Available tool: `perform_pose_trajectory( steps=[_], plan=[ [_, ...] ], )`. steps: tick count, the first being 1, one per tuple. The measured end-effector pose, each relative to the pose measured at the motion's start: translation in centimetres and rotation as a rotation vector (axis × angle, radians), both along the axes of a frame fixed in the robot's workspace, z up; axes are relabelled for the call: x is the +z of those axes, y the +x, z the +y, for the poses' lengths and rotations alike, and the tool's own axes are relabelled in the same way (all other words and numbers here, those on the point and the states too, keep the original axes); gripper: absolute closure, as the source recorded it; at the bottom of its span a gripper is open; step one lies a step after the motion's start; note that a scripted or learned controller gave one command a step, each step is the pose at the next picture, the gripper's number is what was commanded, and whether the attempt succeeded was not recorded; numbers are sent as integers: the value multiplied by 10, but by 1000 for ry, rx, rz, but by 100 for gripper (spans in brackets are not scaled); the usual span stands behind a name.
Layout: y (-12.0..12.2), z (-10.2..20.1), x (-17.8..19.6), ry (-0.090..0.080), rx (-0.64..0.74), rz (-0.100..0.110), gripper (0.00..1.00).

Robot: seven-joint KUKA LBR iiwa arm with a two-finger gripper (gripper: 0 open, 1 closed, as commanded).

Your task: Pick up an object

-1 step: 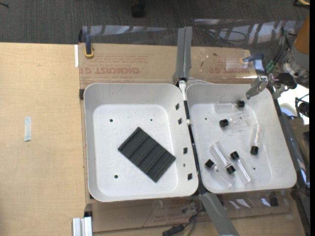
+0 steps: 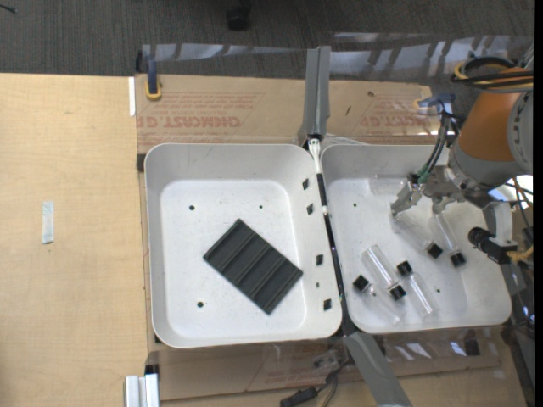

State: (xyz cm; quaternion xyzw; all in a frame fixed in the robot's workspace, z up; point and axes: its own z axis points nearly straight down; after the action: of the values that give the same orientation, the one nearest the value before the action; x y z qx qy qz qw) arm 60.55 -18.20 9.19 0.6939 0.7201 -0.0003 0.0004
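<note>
My gripper point(image 2: 422, 202) hangs over the back of the right bin point(image 2: 356, 185), below the orange-banded wrist. Its fingers are spread open and hold nothing. Several clear plastic tubes with black caps lie on that bin's floor in front of it. One tube point(image 2: 377, 266) lies at the centre, another point(image 2: 417, 292) nearer the front. A third tube point(image 2: 442, 230) lies just below the gripper's right finger. A dark grey ribbed rectangular slab point(image 2: 253, 266) lies at a slant in the left bin point(image 2: 170, 227).
A grey divider post point(image 2: 316, 91) stands behind the seam between the bins. Small black clips point(image 2: 323, 259) line that seam. Cardboard point(image 2: 221, 108) lies behind the bins and a wooden bench top point(image 2: 68, 227) stretches to the left. Cables hang by the arm at the right.
</note>
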Motion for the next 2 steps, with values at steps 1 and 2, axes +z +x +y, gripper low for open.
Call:
perform_pose_trajectory(
  steps=[1, 2],
  plan=[
    [0, -1, 9, -1, -2, -1, 100],
    [0, -1, 9, -1, -3, -1, 0]
  ],
)
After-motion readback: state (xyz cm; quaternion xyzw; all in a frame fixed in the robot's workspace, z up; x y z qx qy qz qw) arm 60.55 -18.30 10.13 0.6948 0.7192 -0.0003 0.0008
